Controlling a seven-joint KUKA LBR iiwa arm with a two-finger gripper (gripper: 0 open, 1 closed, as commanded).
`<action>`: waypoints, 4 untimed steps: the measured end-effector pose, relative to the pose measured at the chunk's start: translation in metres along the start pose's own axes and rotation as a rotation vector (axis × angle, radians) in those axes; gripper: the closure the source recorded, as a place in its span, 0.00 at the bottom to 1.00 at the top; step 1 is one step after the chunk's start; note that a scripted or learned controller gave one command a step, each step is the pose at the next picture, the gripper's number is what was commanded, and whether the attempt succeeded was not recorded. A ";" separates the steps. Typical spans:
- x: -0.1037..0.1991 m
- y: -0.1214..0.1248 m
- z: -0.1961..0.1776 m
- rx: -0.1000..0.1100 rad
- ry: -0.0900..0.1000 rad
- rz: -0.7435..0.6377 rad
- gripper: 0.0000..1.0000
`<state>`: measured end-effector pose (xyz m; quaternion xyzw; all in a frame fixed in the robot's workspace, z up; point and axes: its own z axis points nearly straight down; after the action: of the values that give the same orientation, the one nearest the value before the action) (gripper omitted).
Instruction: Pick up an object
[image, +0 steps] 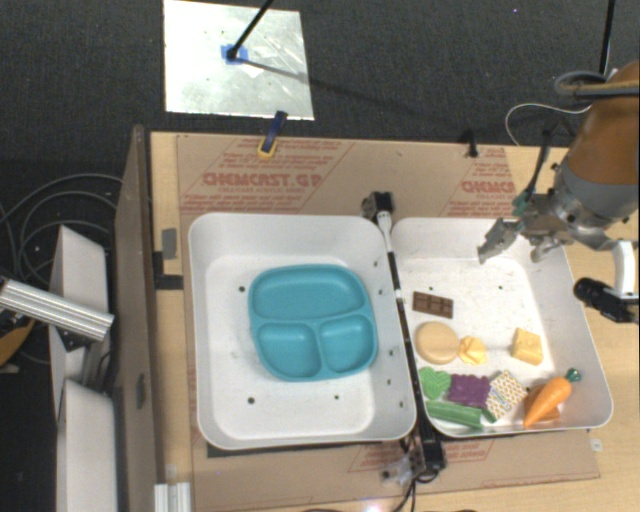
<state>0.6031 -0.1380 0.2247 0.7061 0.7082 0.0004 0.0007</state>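
Open and gripping nothing, the gripper (520, 240) hung with fingers spread over the far edge of the right bin (560, 290), apparently poised above clear floor before choosing a target. Likely picks lay grouped toward that bin's near side: a chocolate bar (433, 304), round cookie (436, 342), yellow cheese wedge (527, 346) and carrot (548, 398). A teal divided plate (312, 322) sat in the left bin (215, 330).

The hand (520, 243), fingers spread, hangs over the right bin (560, 300), holding nothing.
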 end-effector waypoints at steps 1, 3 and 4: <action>0.021 -0.070 0.077 0.012 0.004 0.002 0.00; 0.045 -0.014 0.135 -0.010 -0.001 -0.002 0.00; 0.024 0.019 0.134 -0.011 0.001 -0.002 0.00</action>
<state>0.6222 -0.1143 0.0902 0.7053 0.7089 0.0046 0.0042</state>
